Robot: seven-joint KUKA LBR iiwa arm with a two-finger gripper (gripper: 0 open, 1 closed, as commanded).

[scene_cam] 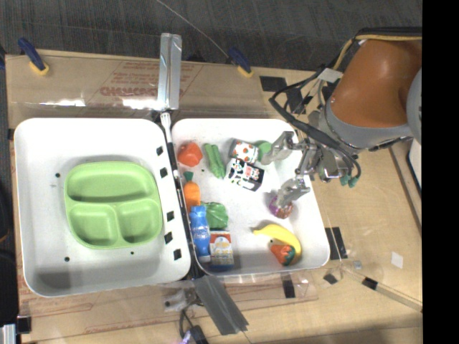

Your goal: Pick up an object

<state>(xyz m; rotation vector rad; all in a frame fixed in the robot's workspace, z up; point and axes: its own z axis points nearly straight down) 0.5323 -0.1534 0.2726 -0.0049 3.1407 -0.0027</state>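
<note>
Hovering over right bin point(315, 228), gripper point(287, 169) spread wide, holding nothing; one finger near green piece point(265, 149), other above purple object point(278, 205) by the wall. Risk, as judged: closing misses it or clips the rim; banana point(276, 232) close by.

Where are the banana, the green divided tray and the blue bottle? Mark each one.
banana point(275, 231): camera view, middle of its yellow curve.
green divided tray point(80, 185): camera view, floor of its large upper compartment.
blue bottle point(199, 228): camera view, middle of its body.
</note>
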